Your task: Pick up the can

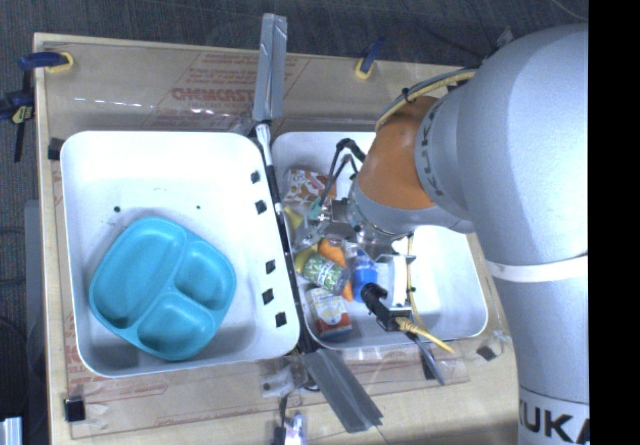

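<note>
The can point(324, 273), green-labelled with a silvery end, lies on its side in the right bin point(455, 278), close to the divider between the bins. My gripper point(340, 233) reaches down into this bin from the right, under the orange wrist band, and hangs just above and behind the can. The gripper body hides its tips, and an orange item point(331, 253) lies between the gripper and the can.
A crinkled snack packet point(304, 187) lies at the back of the right bin and a small packaged item point(331, 312) at its front. A blue sectioned plate point(160, 285) sits in the left bin point(120, 168). A yellow cable point(425, 333) trails along the front rim.
</note>
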Robot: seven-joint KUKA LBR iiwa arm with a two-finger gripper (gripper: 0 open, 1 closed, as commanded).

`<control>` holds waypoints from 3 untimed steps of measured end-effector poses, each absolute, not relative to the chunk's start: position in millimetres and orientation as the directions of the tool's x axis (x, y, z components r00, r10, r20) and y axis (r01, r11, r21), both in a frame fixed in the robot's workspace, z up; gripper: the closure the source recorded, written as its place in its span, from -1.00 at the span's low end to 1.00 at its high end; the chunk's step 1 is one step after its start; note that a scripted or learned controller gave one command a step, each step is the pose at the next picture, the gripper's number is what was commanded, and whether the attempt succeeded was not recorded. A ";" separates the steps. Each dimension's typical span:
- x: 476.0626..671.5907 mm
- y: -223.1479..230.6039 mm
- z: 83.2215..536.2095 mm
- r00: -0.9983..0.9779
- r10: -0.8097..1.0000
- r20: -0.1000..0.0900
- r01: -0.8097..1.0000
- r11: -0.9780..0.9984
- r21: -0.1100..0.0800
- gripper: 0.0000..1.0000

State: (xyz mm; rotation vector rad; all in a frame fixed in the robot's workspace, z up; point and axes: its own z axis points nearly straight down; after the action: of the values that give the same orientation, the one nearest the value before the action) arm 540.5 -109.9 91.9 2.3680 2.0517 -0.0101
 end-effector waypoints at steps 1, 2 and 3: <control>620.8 -147.8 91.8 0.324 0.946 0.000 0.946 -0.324 -0.003 -1.00; 644.4 -164.0 84.6 0.529 0.849 -0.017 0.846 -0.529 -0.063 -1.00; 648.1 -160.2 95.1 0.521 0.854 -0.010 0.852 -0.520 -0.052 1.00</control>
State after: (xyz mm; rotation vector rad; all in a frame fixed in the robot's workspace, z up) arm 648.1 -160.2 95.1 2.7744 1.5573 -0.0552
